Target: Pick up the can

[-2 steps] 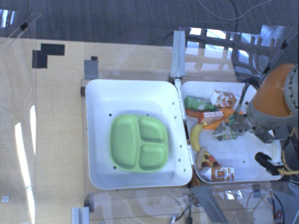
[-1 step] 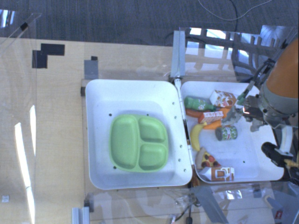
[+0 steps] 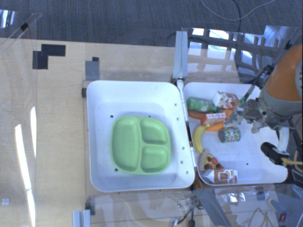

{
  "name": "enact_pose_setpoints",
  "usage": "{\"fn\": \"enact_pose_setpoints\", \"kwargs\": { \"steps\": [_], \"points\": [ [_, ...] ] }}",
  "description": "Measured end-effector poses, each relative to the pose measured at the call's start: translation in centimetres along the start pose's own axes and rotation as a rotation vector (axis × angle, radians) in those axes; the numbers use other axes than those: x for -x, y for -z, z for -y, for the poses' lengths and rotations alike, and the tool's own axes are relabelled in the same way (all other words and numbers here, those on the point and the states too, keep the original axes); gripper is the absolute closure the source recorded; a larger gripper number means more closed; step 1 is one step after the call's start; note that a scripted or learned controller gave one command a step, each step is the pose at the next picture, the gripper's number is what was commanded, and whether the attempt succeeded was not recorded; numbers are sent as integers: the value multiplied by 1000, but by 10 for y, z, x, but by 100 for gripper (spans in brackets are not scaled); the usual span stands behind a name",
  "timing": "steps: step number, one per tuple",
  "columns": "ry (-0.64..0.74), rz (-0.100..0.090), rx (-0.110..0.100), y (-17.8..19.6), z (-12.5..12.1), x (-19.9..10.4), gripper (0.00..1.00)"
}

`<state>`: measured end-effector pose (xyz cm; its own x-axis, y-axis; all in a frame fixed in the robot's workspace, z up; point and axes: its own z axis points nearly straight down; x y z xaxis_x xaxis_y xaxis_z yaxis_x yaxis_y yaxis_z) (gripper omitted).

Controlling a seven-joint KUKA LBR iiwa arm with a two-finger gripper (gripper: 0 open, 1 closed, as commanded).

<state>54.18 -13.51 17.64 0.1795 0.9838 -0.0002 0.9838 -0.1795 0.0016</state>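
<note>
Just left of the gripper (image 3: 242, 119) and a little nearer the camera, the can (image 3: 229, 135) lies on its side on the right bin (image 3: 251, 169) floor, untouched. Whether the gripper is spread or closed cannot be told. Beyond the can, a banana (image 3: 198, 137), carrot (image 3: 213, 126) and small carton (image 3: 225, 100) crowd the approach; a green divided plate (image 3: 140, 144) fills the left bin (image 3: 97, 126).

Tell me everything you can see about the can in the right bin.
The can is small, with a green label and silvery metal ends. It lies on its side on the white floor of the right bin, near the middle, just right of the banana and below the carrot. The gripper is above it.
</note>
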Motion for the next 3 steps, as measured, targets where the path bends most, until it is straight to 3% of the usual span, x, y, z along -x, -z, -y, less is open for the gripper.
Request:
{"fn": "enact_pose_setpoints", "kwargs": {
  "steps": [1,2,3],
  "points": [
    [22,-1,10,-88,-3,17,0],
    [26,-2,14,-77,-4,15,100],
    [-132,-1,3,31,-19,-32,100]
  ]
}}
